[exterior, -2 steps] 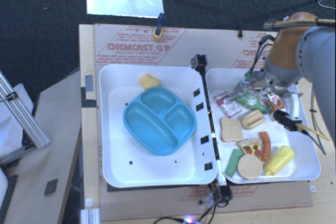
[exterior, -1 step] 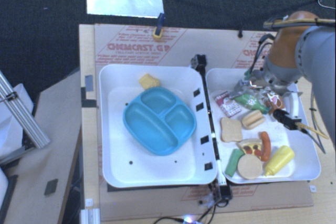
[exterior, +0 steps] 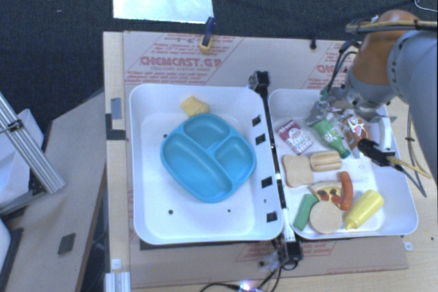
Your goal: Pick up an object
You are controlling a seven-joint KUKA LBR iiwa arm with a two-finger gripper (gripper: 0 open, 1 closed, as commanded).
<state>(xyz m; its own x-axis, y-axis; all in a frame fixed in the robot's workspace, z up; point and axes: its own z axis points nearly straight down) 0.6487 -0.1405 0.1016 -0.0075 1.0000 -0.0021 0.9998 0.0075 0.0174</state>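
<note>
Where the arm lowers into the right bin (exterior: 400, 226), the gripper (exterior: 333, 111) stands directly above a green packet (exterior: 331, 135); its opening cannot be determined. A pink card (exterior: 295, 136) lies just left.

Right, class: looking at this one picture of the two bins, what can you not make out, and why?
- Gripper: finger state unreadable in the camera view; wrist and cables crowd it.
- Red packet: print too small to read.
- Snack packet: partly hidden under the arm.
- Arm: cut off by the right edge.
</note>
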